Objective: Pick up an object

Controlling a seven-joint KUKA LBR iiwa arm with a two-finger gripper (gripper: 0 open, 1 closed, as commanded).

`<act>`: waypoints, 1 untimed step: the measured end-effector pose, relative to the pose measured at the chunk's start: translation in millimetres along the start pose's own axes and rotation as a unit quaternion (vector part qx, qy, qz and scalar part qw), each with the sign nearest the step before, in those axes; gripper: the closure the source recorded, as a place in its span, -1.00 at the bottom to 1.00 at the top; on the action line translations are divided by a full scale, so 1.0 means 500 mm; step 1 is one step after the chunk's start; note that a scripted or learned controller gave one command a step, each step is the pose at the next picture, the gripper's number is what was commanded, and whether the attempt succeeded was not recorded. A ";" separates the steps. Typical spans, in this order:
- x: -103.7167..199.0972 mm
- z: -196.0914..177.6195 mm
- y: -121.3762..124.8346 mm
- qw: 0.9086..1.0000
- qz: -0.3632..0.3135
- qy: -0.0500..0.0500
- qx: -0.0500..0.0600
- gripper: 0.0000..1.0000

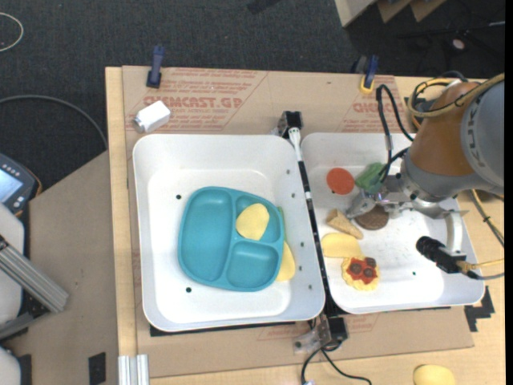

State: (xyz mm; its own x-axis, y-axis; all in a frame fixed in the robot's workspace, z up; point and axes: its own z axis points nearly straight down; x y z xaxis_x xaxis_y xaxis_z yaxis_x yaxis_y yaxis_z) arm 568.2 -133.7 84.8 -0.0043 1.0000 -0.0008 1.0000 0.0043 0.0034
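Arm's low over the right bin, gripper down by a brown item, reaching stage, nothing lifted. Can't tell its state. Next: settle on one piece, close, raise. Beside brown item: red ball, green bit, yellow wedge. Left bin w/ teal tray, yellow piece.

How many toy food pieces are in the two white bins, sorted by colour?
Yellow: 3 — one on the blue tray, one beside the tray, one in the right bin
Red: 1
Green: 1
Brown: 1
Tan: 1
Yellow with red topping: 1
Total: 8
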 end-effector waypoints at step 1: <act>-0.005 -0.021 -0.002 1.000 0.002 -0.001 -0.001 1.00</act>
State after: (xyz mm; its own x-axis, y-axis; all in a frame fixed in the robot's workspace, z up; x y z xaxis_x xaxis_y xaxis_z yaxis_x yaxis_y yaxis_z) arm 567.4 -136.0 95.5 0.0001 1.0000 -0.0020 1.0000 -0.0001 0.0046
